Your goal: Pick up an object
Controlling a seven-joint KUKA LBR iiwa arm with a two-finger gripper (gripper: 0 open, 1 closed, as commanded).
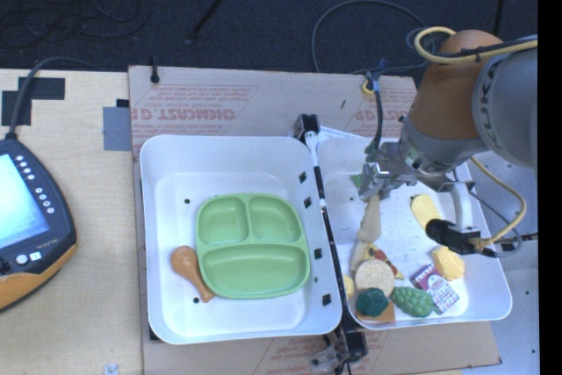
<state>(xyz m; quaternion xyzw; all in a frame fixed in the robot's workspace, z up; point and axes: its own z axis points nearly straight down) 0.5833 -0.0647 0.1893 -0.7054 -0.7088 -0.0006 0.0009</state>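
Beige, the long toy piece (370,219) hangs lengthwise straight down from your jaws (375,185), which look clenched on its top.

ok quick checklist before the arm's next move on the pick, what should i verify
1. Gripper over the right bin: ok, it sits above that bin's upper left part.
2. Object between the fingers: cannot tell; a beige piece lies just below the gripper, contact unclear.
3. Finger opening: cannot tell from this angle.
4. Targets available: ok, a cracker, broccoli and a yellow piece lie in the right bin.
5. Clutter: not ok, the items at the bin's lower end touch or overlap.
6. Left bin: ok, green divided plate and an orange spoon lie apart from the arm.
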